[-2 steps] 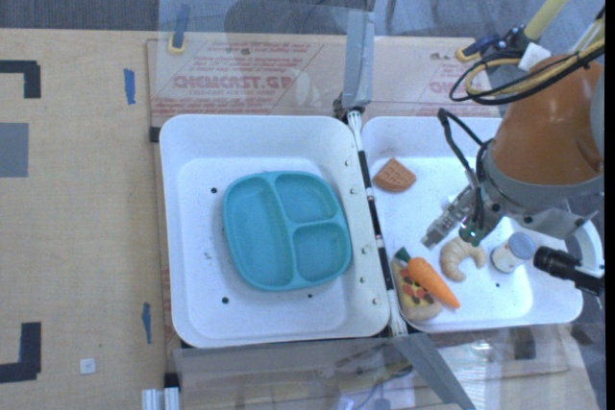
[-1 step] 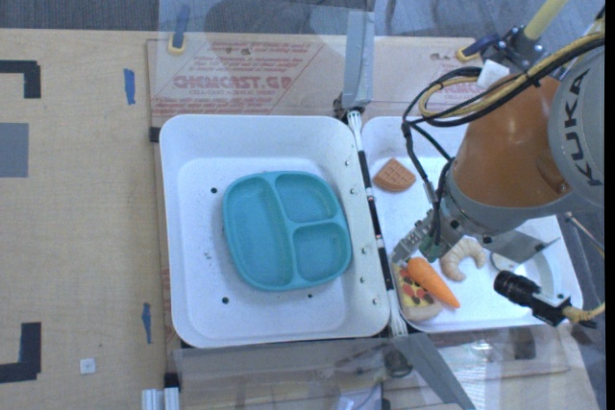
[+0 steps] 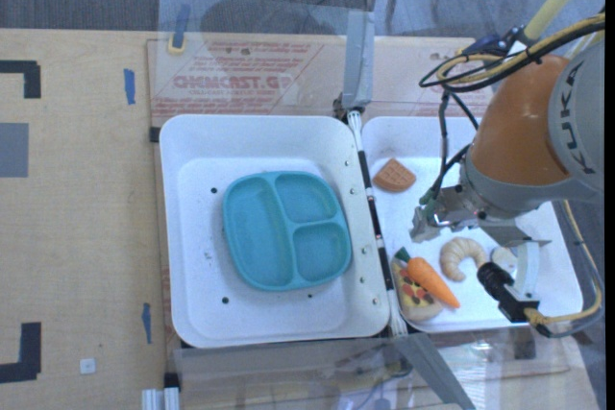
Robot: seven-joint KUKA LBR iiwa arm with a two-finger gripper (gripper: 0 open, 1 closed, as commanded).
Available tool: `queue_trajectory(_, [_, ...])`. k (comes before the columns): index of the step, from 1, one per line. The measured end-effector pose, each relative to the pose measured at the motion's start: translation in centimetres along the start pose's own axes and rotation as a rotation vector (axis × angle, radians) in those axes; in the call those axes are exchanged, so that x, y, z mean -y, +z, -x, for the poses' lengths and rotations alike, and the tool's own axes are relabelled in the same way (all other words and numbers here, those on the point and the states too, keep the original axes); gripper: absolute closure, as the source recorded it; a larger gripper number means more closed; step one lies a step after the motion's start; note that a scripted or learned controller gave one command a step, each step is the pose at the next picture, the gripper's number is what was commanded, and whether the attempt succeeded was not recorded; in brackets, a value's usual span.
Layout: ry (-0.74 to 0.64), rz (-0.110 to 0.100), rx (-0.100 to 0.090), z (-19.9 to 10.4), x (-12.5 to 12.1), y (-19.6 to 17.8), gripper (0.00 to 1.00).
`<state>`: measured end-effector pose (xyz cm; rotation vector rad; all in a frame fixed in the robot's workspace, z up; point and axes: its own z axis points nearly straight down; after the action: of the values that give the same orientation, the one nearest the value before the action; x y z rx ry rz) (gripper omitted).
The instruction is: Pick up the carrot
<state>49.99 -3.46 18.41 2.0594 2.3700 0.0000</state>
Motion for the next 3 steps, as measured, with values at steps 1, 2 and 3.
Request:
queue_trajectory(1, [0.000,0.000,0.000,0.0,0.0,0.0,0.00])
queue_trajectory(2, [-0.389,-0.002,-0.003,2.7,2.4,0.0,0.00])
queue_trajectory(3, [-0.759,0.000,-0.003,3.1,2.5,-0.1,0.00])
